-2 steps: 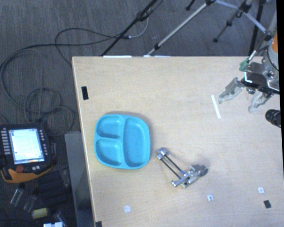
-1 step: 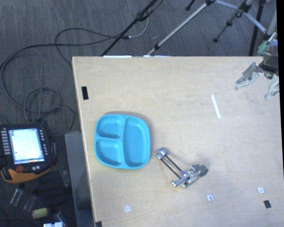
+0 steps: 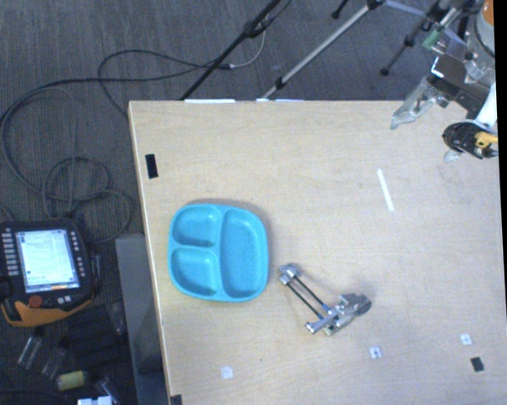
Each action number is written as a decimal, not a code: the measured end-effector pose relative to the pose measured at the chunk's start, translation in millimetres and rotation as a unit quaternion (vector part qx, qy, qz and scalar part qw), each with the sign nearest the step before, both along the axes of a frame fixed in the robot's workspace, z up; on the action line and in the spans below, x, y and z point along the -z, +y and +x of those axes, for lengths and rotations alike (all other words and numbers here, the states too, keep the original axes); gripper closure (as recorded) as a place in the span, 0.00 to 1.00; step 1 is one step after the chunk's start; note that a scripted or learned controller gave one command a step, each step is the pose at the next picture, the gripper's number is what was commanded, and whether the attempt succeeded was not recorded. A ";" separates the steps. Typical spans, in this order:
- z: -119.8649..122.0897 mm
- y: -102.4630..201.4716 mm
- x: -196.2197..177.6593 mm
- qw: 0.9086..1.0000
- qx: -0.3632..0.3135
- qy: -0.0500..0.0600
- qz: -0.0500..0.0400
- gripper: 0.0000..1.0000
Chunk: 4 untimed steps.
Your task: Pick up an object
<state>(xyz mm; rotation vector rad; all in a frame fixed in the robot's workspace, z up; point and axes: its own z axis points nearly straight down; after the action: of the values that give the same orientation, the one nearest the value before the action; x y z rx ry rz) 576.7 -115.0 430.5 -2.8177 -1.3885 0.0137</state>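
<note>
While the bench (image 3: 318,153) fills most of the frame, blue divided plate (image 3: 219,252) left of centre, metal clamp tool (image 3: 323,302) just right of it at lower centre, hand (image 3: 417,106) at upper right, whether apart or together cannot be told.

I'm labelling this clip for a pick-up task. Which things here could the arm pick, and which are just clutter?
Belongs to the job:
- blue divided plate
- metal clamp tool
- gripper, at the bench's far right corner

Just lying about:
- white strip
- control pendant on the floor
- cables
</note>
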 end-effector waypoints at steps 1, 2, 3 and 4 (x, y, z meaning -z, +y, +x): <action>-26.4 -47.7 21.0 0.994 -0.110 0.001 0.001 0.00; -15.6 -52.1 12.3 0.986 0.166 0.000 -0.001 0.00; -1.6 -82.6 13.7 0.986 0.167 0.000 -0.002 0.00; 12.2 5.3 0.6 0.951 0.308 0.000 -0.002 0.00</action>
<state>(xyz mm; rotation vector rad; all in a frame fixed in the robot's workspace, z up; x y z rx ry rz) 588.9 -109.8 429.8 -3.1096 -0.4524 0.0141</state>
